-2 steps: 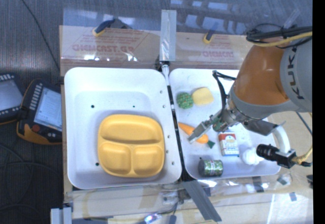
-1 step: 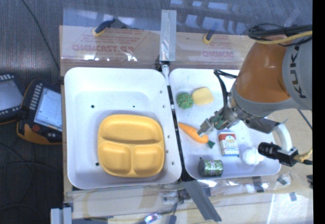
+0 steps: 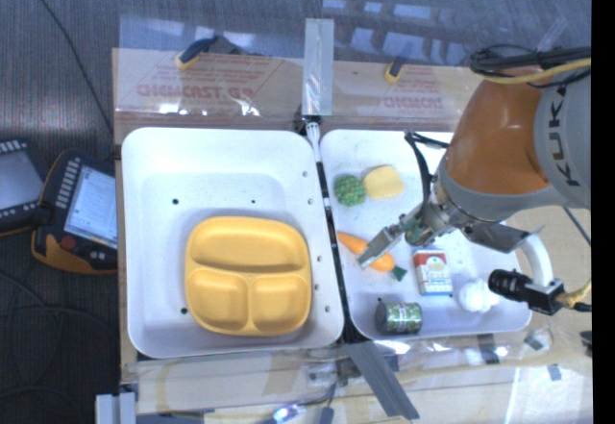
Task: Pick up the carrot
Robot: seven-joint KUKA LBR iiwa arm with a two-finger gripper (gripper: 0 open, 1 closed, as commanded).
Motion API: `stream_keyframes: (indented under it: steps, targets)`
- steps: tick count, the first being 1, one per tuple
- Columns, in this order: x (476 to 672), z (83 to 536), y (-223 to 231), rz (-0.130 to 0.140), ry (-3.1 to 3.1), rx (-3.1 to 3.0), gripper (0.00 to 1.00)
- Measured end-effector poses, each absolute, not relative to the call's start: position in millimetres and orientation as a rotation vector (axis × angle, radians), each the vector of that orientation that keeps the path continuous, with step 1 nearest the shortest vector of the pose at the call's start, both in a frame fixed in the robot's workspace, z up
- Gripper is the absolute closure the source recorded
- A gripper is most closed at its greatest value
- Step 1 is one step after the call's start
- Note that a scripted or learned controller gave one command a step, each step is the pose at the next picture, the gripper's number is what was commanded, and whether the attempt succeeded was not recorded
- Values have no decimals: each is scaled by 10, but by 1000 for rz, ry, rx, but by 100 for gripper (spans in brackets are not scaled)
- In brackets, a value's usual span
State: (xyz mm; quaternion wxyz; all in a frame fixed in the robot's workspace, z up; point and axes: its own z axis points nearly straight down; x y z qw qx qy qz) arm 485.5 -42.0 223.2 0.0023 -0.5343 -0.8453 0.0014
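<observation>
Directly under fingers (image 3: 377,249): carrot (image 3: 354,242), poking out left.

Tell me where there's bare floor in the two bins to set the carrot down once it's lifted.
Left bin: bare floor along the far wall and the left side, around the yellow tray. Right bin: crowded; broccoli, yellow block, carrot, carton, can and the pincer fill it.

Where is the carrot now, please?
The carrot lies in the right bin, near its left wall, below the green broccoli, with the gripper right over it.
</observation>
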Motion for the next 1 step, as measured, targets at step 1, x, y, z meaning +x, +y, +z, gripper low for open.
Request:
stream_keyframes:
  steps: [1]
  targets:
    - [5073, 1828, -867, 3, -2560, -1818, 0]
